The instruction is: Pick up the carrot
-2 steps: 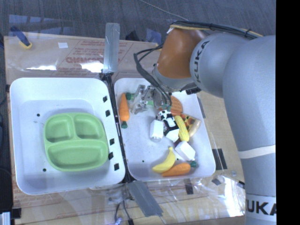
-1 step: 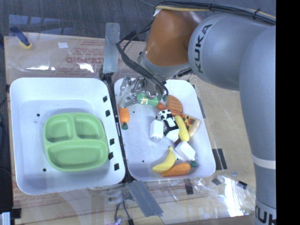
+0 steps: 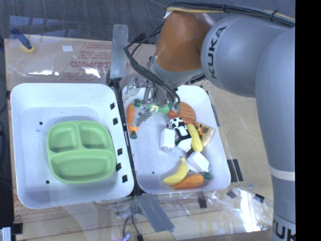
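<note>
On bench [image 3: 75, 59], two white bins [image 3: 30, 104], carrot [image 3: 131, 118]

Two bins sit side by side on the bench. The left bin [image 3: 20, 134] holds a tray [image 3: 80, 152] lying near its middle. The right bin [image 3: 150, 159] holds the toys: one carrot [image 3: 131, 118] along its left wall, a banana [image 3: 177, 174] near the front with a second carrot [image 3: 190, 182] just beside it to the right, and a corn cob [image 3: 194, 137] right of centre. The gripper [image 3: 145, 109] hangs over the rear of the right bin, just right of the first carrot.
</note>
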